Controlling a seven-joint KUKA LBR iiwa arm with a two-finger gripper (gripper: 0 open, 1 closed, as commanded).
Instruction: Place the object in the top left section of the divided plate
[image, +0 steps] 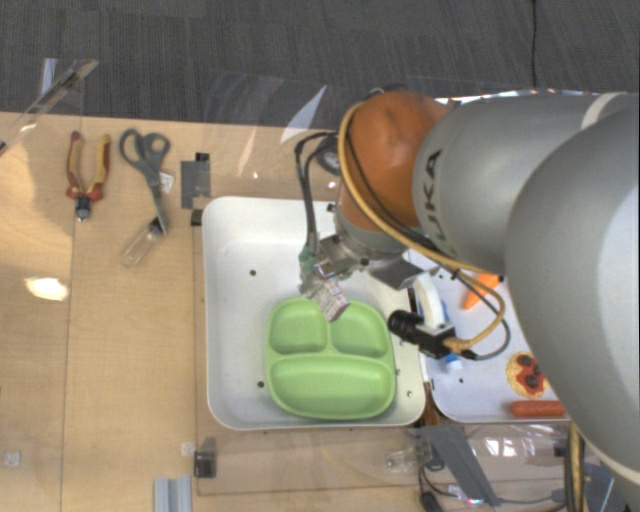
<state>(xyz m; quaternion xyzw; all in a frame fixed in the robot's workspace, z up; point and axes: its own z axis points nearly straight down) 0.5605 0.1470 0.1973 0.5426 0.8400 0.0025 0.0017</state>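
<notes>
We see the gripper (325, 290) low over the green plate (330, 385) by its top left section (298, 330), cannot tell its state or make out the object, so we judge placement unfinished.

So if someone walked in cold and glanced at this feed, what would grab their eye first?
The big grey arm with the orange band looms over the right half of the view, its tool down at the top edge of the light green divided plastic plate. That plate lies in the left shallow white bin. Off to the left on the wooden bench lie red-handled pliers and grey scissors.
</notes>
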